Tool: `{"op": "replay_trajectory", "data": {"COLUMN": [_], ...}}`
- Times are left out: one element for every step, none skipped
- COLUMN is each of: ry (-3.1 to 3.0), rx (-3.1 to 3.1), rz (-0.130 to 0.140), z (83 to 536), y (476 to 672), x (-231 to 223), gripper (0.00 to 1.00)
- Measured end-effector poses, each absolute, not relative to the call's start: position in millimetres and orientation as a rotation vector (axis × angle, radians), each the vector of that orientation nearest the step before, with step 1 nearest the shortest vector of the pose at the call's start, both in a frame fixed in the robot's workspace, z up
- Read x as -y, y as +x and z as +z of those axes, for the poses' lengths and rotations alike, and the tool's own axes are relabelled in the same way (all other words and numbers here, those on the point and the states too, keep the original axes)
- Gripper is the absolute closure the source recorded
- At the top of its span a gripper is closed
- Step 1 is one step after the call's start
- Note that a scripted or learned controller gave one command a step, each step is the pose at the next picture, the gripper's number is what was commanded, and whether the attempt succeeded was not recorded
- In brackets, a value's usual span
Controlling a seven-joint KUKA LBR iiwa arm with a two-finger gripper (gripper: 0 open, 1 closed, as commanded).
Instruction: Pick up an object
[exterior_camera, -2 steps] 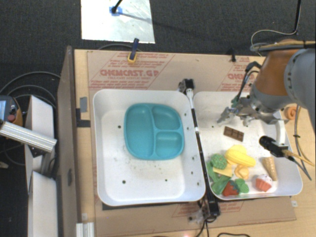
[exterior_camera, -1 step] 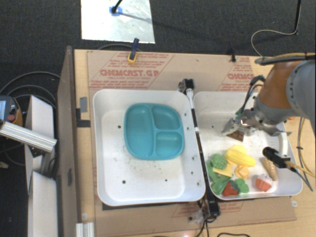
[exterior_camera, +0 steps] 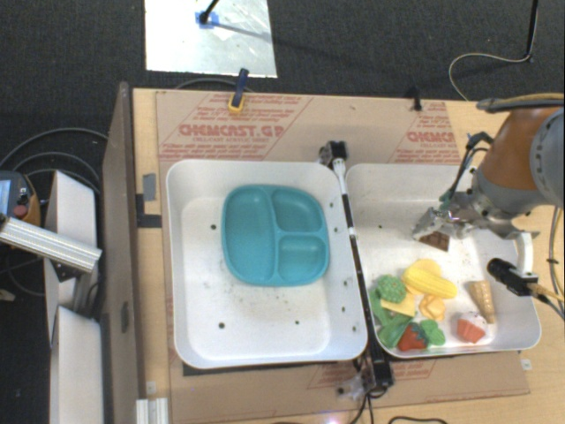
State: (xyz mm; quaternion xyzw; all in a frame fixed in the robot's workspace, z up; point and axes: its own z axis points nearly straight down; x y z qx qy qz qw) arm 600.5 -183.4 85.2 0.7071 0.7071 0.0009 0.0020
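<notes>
Several toy foods [exterior_camera: 422,307] crowd the near corner of the right bin [exterior_camera: 388,193] — just below the hand [exterior_camera: 439,230], which sits low with a small brown piece [exterior_camera: 433,239] at its tip, though whether it grips I cannot tell.

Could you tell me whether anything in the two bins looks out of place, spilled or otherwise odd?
Nothing looks spilled or damaged. The teal divided plate lies flat in the left bin. The toy foods, including a yellow corn cob and a cone, are heaped in the right bin's near corner, below the hand.
</notes>
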Motion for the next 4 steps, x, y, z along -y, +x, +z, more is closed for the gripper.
{"op": "replay_trajectory", "data": {"ry": [2.218,2.218,2.217,2.218], "rx": [-2.221,-2.228,-2.219,-2.22], "rz": [0.003,-0.001,0.003,0.002], "z": [115,92,85,85], "y": [607.5,583.3,605.7,604.4], "x": [196,162,200,206], "gripper": [0.0,0.0,0.0,0.0]}}
